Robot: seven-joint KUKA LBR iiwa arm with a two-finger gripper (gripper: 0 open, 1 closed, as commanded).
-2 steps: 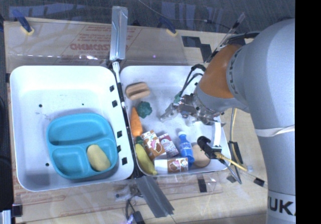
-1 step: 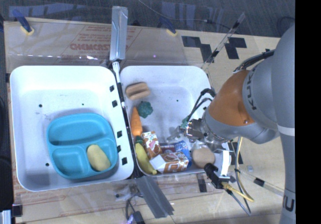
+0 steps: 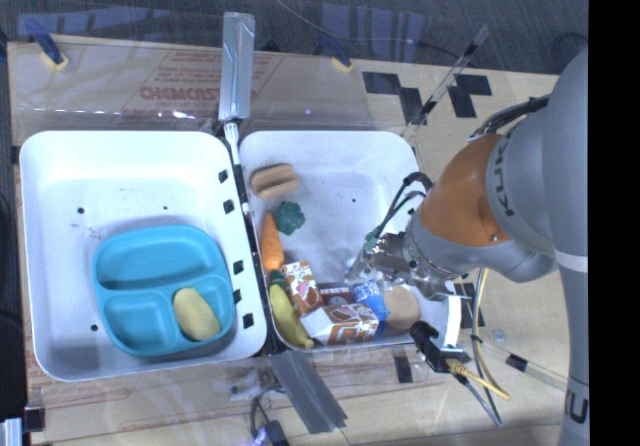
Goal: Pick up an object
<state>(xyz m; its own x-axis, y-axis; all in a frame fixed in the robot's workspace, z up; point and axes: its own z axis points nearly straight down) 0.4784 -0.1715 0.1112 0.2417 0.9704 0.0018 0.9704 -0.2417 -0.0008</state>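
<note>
Grey arm's gripper (image 3: pixel 375 269) is lowered over packets (image 3: pixel 340 319) in the right bin (image 3: pixel 330 149); jaws' state cannot be told.

I take the left white bin (image 3: pixel 45 234) as my landmark. A blue divided tray (image 3: pixel 150 264) lies inside it, with a yellow potato-like lump (image 3: pixel 197 314) in the tray's near-right compartment. A metal bar (image 3: pixel 237 64) stands just beyond the bin's far-right corner. Black checker marks (image 3: pixel 415 92) lie well to its right.

Potato (image 3: pixel 197 314) in tray (image 3: pixel 150 264), L bin (image 3: pixel 60 159); carrot (image 3: pixel 271 242), banana (image 3: pixel 287 321) in R bin (image 3: pixel 330 149).
</note>
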